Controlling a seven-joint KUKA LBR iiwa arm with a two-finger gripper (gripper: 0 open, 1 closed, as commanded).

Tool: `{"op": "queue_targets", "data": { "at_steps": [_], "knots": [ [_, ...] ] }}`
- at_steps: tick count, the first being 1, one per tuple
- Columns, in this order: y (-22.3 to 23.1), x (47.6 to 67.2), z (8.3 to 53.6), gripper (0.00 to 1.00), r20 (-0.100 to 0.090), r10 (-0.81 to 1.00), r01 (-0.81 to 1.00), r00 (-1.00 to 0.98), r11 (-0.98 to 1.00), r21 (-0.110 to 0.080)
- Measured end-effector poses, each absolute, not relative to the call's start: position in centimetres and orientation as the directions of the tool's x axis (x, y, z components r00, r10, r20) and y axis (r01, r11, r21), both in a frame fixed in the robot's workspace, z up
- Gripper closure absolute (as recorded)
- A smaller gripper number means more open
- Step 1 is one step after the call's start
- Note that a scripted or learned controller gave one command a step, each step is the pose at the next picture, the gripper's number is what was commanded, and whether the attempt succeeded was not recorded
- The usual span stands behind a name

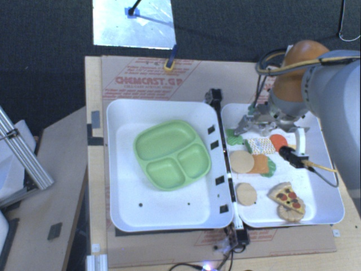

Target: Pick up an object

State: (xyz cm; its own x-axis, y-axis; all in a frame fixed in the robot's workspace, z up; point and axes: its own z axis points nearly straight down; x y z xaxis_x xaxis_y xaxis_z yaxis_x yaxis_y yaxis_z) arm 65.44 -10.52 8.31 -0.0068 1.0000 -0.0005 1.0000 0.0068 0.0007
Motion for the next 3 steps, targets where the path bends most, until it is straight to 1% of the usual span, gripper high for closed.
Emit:
{"op": "queue_targets", "data": {
  "at_steps": [1,2,3],
  "knots": [
    [-10.5,65.7,9.8,1.00,-0.001,1.000,1.000,-0.008,0.008,0.008],
    [-10.7,66.8,15.6,1.00,-0.001,1.000,1.000,-0.005,0.005,0.007],
    [-9.7,66.8,20.7,1.00,0.000,1.000,1.000,-0.007,0.007,0.008]
  ]
}}
